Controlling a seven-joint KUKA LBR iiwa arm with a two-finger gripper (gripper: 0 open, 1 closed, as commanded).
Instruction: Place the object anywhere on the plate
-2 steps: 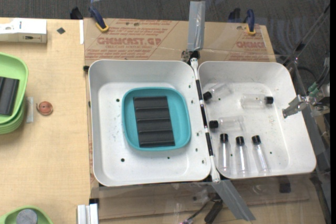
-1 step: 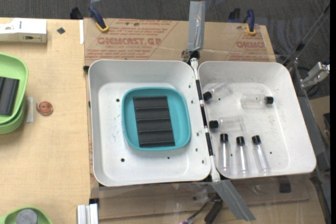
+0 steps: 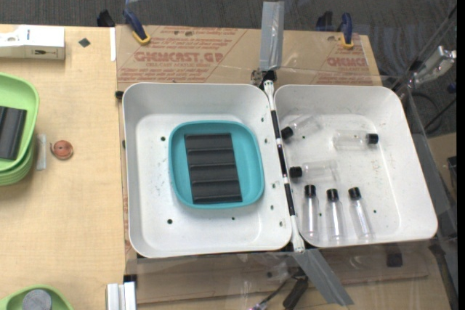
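We are looking down on two white bins set side by side on the worktop (image 3: 73,229). In the left bin (image 3: 145,229) a teal plate (image 3: 251,156) is lying flat, carrying a dark ribbed insert (image 3: 212,168). In the right bin (image 3: 407,178) we are seeing clear plastic vials with black caps: three standing in a row near the front, at (image 3: 311,210), (image 3: 334,213) and (image 3: 358,210), and three more lying loose behind them at (image 3: 301,128), (image 3: 356,139) and (image 3: 312,172).

We are judging these vials to be light, stiff and slick, round enough to roll or squirt out of a pinch, so we are favouring a hold across the middle of the barrel, square to its long axis, rather than at the cap. Their transparency is making edges hard to read.

As for the gripper, we cannot tell its state, nor how it is standing relative to the vials; they are all resting in the right bin, well apart from the plate.
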